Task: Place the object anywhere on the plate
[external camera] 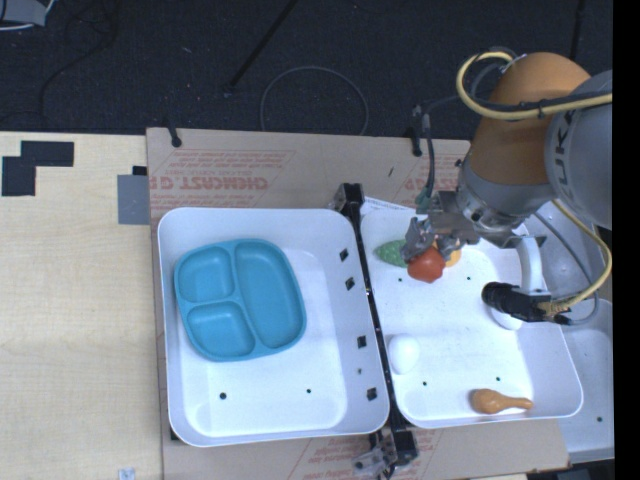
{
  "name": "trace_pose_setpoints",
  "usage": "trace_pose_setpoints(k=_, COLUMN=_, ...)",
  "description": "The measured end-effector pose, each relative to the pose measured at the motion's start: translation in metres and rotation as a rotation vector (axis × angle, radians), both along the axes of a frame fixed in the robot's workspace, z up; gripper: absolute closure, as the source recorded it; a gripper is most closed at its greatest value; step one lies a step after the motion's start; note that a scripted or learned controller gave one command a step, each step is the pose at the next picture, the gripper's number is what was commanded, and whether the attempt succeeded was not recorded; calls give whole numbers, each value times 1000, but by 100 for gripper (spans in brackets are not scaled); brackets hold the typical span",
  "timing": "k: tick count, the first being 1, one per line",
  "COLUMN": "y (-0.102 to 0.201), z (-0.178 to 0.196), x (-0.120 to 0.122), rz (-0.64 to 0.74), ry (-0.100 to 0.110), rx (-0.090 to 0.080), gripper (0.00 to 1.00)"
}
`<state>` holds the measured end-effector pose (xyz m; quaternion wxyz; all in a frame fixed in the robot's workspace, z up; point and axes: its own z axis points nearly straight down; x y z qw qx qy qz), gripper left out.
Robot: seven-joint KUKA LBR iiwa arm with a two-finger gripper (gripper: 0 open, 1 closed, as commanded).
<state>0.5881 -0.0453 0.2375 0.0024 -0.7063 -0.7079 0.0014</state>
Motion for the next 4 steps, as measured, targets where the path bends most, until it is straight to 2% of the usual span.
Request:
trace_pose_setpoints(k=1, y=47, z=7, x=-15, rz=2, ry=-1, rx=1, gripper=100)
trace_pose_setpoints(k=3, y=145, z=-19, x=-49, rz=2, ry=1, rx=0, gripper=100)
trace_pose_setpoints(k=4, y=196, z=-6, x=-61, rz=3, ry=-2, rx=0, gripper=100)
